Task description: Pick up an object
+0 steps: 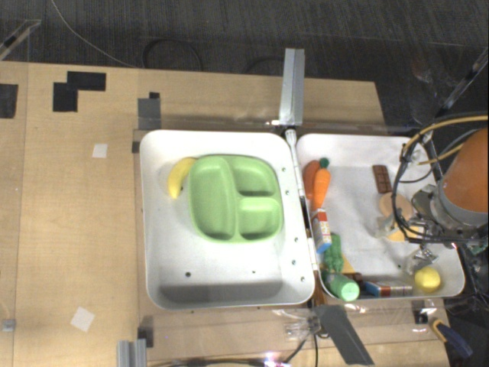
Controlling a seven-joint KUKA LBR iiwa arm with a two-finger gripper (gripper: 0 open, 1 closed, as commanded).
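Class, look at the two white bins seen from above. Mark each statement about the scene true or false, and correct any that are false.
1. The green divided plastic plate lies in the left white bin. True.
2. The yellow banana lies in the right white bin. False: it lies in the left bin, at the plate's left edge.
3. The orange toy carrot lies in the right bin. True.
4. The yellow ball sits on the green plate. False: it sits in the right bin's near corner.

Arm [464,182] at right edge
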